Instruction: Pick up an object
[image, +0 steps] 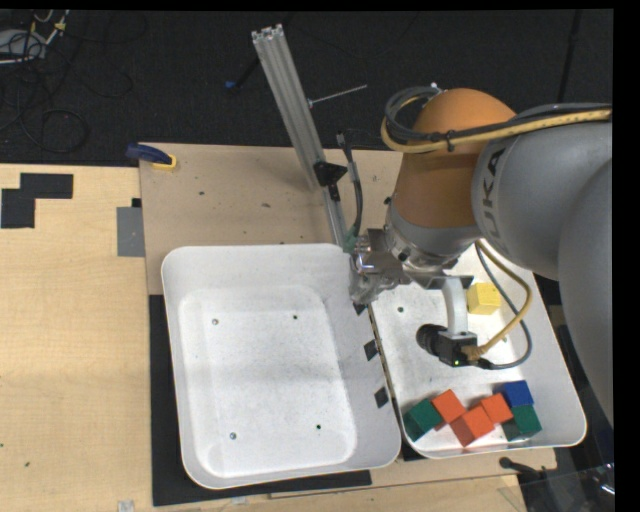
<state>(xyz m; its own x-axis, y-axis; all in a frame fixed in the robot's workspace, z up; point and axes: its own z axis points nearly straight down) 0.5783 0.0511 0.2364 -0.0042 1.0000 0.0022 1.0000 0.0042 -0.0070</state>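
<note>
Orange, green, blue blocks (478, 411) cluster at right bin's (560, 330) five o'clock corner; yellow block (485, 298) at one o'clock. My gripper (366, 283) hangs over bin's ten o'clock edge; grip state hidden, nothing seen held. Step: approach. Next: travel to chosen block, descend.

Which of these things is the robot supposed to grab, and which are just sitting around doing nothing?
For the job:
- yellow block
- orange blocks
- green blocks
- blue block
- right bin holding them
- gripper, at that bin's upper left corner

Just lying about:
- left bin
- blue and yellow clamp
- metal rail
</note>
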